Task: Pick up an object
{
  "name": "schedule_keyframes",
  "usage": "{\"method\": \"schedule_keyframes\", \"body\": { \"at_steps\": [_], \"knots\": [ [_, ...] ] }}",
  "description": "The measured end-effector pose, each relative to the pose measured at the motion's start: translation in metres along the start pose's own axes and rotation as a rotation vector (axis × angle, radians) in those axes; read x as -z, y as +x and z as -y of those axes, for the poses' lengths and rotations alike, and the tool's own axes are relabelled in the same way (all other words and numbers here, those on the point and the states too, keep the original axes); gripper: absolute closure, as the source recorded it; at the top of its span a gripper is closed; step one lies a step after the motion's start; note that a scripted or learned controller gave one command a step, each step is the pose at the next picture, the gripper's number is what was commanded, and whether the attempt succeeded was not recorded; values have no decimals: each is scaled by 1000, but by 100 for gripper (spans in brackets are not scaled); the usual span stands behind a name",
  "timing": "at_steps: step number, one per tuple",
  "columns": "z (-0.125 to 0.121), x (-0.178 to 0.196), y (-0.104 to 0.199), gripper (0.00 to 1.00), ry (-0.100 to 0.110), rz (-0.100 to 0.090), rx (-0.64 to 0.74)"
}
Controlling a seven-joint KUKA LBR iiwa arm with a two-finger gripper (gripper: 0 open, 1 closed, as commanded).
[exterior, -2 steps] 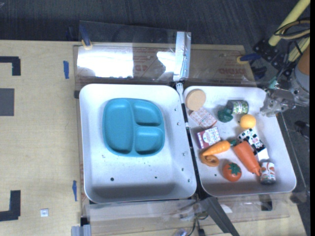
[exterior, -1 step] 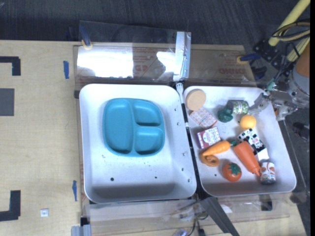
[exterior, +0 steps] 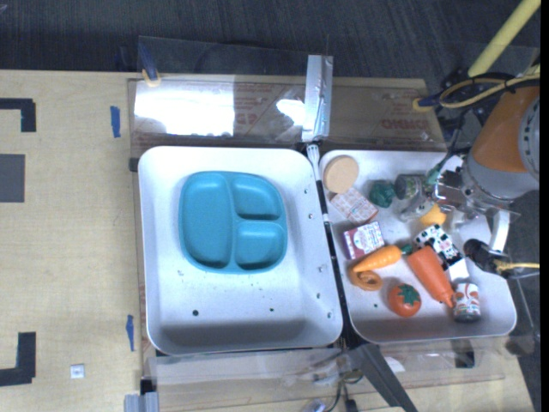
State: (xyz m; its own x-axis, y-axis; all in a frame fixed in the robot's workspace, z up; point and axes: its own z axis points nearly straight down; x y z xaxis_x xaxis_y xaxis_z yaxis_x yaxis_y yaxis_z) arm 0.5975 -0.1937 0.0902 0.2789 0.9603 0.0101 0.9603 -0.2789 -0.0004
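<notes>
Toys (exterior: 403, 273) crowd right bin (exterior: 502, 320); left bin's (exterior: 249, 316) front open.

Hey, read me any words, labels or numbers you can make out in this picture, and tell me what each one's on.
None can be read.
Red print on the clear sheet behind the bins: too blurred.
Label on the dark red carton: too small.
Label on the small bottle: too small.
Pink patterned packet: no legible text.

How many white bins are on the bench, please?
2. The left bin holds a blue divided tray; the right bin, beside it, holds small toy foods, with the gripper above its right part.
</notes>
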Motion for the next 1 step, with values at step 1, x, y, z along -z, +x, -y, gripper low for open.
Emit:
{"method": "schedule_keyframes", "body": {
  "at_steps": [1],
  "knots": [
    [0, 11, -6, 100, -3, 9, -6]
  ]
}}
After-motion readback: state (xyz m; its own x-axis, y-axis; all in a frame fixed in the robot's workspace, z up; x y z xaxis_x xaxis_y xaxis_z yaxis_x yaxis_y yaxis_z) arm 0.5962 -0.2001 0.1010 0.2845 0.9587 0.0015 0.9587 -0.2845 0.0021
